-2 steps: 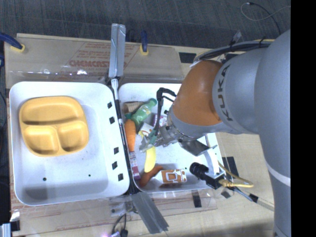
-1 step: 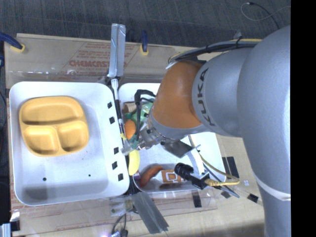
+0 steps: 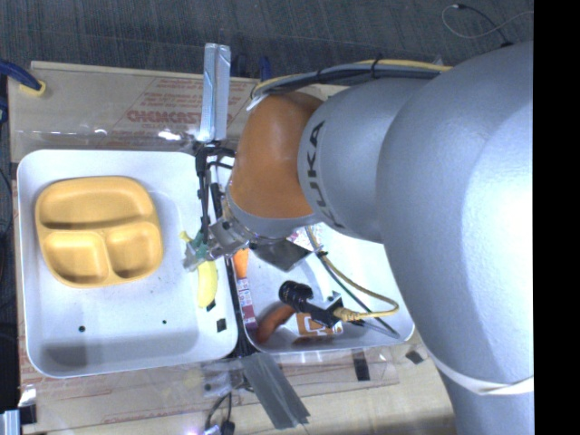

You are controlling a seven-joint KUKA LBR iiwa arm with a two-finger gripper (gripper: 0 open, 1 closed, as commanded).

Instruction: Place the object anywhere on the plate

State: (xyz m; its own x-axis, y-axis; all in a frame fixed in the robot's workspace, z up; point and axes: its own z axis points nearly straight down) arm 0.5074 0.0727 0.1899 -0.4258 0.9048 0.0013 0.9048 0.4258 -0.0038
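In the camera view, the yellow plate point(image 3: 98, 229) with its compartments lies in the left part of the left bin point(image 3: 54, 352), near the left edge of the tabletop. The banana point(image 3: 207, 284) lies in the same bin, close to its right wall and well apart from the plate. The end effector point(image 3: 207, 243) is just above the upper end of the banana; whether it grips the banana or is open I cannot tell, because the wrist hides this part.

I judge that the step in hand is the grasp of the banana. To do it well, the end effector should take the banana across its narrow side, near the middle, so it does not swing. After that it should lift straight up, clear of the bin wall, then move left and lower the banana into any compartment of the plate before it releases.

The right bin point(image 3: 385, 284) holds a few other objects point(image 3: 304, 311), which are not needed.
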